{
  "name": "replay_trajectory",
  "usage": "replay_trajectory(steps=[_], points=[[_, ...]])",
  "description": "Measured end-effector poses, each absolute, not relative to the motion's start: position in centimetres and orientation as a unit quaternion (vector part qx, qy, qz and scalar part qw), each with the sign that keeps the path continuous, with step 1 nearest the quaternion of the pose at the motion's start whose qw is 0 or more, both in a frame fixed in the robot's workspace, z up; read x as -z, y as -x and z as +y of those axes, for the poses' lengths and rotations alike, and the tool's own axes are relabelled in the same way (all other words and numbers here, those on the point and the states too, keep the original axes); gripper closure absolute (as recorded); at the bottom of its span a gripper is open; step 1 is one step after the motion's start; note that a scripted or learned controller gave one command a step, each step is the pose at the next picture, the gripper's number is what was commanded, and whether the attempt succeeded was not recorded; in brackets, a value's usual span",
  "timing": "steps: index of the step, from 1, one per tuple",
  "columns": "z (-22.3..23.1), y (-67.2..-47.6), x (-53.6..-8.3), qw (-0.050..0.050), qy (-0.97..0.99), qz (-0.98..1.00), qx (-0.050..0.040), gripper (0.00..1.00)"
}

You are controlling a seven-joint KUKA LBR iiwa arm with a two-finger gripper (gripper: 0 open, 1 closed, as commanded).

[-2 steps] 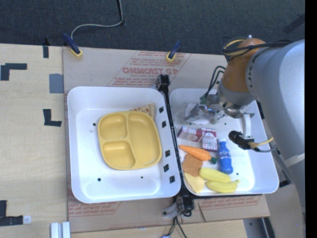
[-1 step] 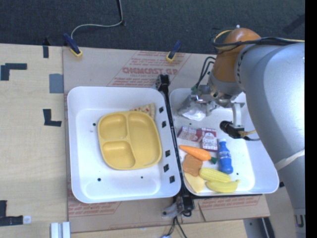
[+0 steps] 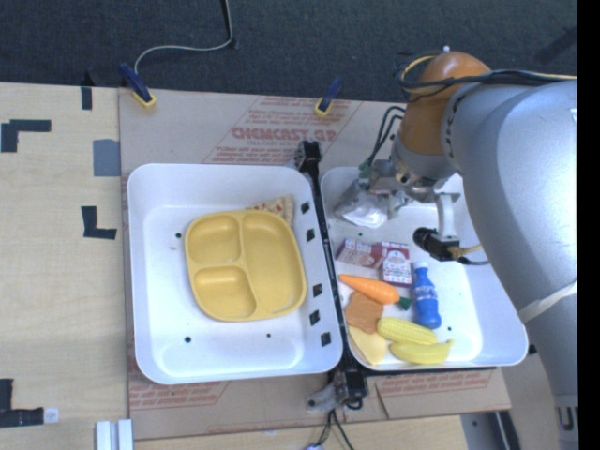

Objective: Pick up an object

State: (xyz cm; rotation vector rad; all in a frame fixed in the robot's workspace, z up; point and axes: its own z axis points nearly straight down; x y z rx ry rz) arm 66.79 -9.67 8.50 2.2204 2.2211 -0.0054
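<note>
Two white bins (image 3: pixel 155 251); one yellow tray (image 3: pixel 246 262), carrot (image 3: pixel 368 288), blue bottle (image 3: pixel 425 297); pincer (image 3: pixel 375 195) state unclear

Red print reading "CHEMCAST GP" runs along the far edge of the cardboard sheet (image 3: pixel 234 129); the small packets' labels stay illegible.

Robot arm (image 3: pixel 520 167): smooth, rounded grey casing; glossy orange band (image 3: pixel 433 101) above the wrist. Thin black cables (image 3: pixel 487 75) loop over the band. Below the band, a metallic tool (image 3: pixel 380 190).
</note>
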Motion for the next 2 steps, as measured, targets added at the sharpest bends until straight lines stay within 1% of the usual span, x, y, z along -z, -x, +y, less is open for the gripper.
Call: replay_trajectory(steps=[2], points=[[-9.90,-66.81,-8.51,0.000,-0.706,0.708,0.0014,0.00]])
